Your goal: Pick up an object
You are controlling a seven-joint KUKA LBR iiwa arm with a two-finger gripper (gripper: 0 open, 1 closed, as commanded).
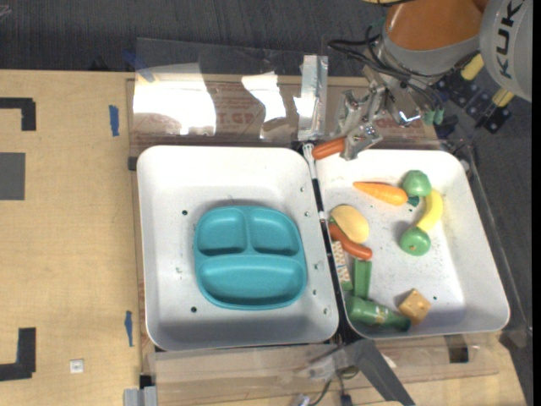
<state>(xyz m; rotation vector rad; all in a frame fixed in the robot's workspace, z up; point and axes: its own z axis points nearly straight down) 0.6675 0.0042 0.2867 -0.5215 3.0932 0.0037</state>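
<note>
Item: pincer (362, 134), raised over the far rim of the right bin (473, 307), at its far left corner; whether it is apart, together or clamped on anything cannot be told from this angle. Just beside and below its tip lies a small orange-red piece (330, 149) across the rim between the bins; no grasp on it can be confirmed. Step judged: the pick, either a lift with that piece or an approach not yet closed. Next move calls for a confirmed hold, else a fresh descent onto a candidate. Candidates, all nearer the camera than the pincer: carrot (382, 193), closest; green round toy (416, 182) and banana (429, 211) to its right; green apple (414, 240); yellow lemon-like piece (350, 222) over a red sausage (353, 247); green stalks (368, 301); tan block (413, 304), farthest. Left of the pincer, the left bin (169, 184) bears a teal divided plate (250, 255). Obstructions: the bin rim and the crowding along the divider.
</note>
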